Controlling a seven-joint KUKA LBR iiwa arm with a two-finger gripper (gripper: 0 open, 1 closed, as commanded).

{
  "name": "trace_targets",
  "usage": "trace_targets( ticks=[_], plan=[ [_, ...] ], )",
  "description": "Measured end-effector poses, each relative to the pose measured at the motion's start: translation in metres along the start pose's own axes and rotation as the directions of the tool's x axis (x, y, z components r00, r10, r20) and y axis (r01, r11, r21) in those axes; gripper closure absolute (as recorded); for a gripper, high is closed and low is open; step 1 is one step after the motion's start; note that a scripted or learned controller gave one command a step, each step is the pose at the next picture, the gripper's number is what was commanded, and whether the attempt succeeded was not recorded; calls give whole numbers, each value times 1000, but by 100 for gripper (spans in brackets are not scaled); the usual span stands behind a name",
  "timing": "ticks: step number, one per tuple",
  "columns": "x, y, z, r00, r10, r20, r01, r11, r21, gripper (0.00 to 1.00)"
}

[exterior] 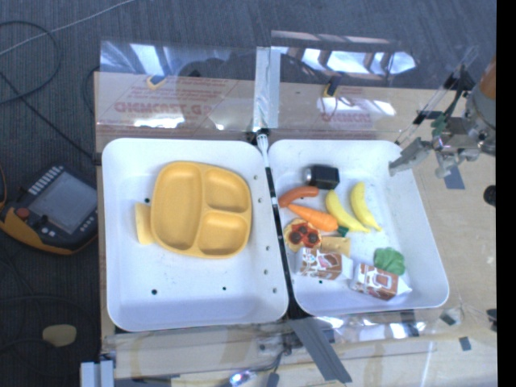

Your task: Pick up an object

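The right bin (427, 240) holds several toy foods. There is a black block (324, 176), a red-orange sausage (297, 193), a carrot (314, 216), two bananas (343, 210) (365, 206) and a pizza slice (304, 234). Two printed packets (321, 263) (376, 280) and a green leafy piece (390, 259) lie near the front. My gripper (426, 168) hangs over the bin's far right corner, above and to the right of the bananas. It is open, with nothing between its fingers.
The left bin (129, 297) holds a yellow divided plate (200, 208) with a pale yellow piece (143, 222) tucked under its left side. A handheld pendant (52, 210) lies on the floor to the left. Cardboard and tape run behind both bins.
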State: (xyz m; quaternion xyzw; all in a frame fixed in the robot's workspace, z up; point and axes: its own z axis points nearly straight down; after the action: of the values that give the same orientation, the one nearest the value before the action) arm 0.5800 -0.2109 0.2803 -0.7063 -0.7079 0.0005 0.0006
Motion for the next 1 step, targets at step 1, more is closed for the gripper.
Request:
trace_targets(
  ticks=[1],
  plan=[
    [19, 28, 145, 1000, -17, 1, 17, 1000, 1, 0]
  ],
)
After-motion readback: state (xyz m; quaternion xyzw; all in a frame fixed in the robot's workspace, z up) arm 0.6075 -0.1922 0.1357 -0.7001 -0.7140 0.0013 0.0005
